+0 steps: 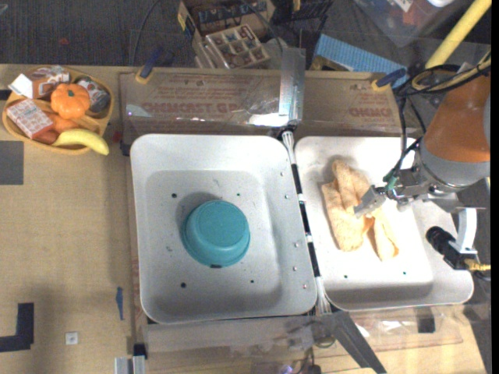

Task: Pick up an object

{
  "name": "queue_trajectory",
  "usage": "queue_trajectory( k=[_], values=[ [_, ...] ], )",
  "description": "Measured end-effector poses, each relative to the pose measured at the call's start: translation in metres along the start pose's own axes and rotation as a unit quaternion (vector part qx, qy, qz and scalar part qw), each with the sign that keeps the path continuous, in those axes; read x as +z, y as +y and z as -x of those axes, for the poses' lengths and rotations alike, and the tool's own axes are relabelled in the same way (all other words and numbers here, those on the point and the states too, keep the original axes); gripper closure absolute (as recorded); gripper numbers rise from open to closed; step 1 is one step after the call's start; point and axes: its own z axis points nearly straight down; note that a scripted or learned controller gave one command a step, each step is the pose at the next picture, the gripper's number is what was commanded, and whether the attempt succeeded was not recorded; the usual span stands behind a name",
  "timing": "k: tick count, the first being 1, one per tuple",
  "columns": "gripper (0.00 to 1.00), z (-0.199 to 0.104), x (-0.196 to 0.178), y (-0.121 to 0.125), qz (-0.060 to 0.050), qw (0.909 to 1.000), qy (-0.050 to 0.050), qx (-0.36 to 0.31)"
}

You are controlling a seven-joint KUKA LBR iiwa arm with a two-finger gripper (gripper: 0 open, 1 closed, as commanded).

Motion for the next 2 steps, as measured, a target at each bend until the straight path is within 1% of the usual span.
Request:
queue_trajectory(
  k=[1,2],
  values=[
    [0.0,-0.0024,0.0664,-0.0609,0.0,0.9999,0.0,-0.012],
    [1.0,-0.0003,0.0567,-0.0611,0.002,1.0,-0.001,-0.01]
  ],
)
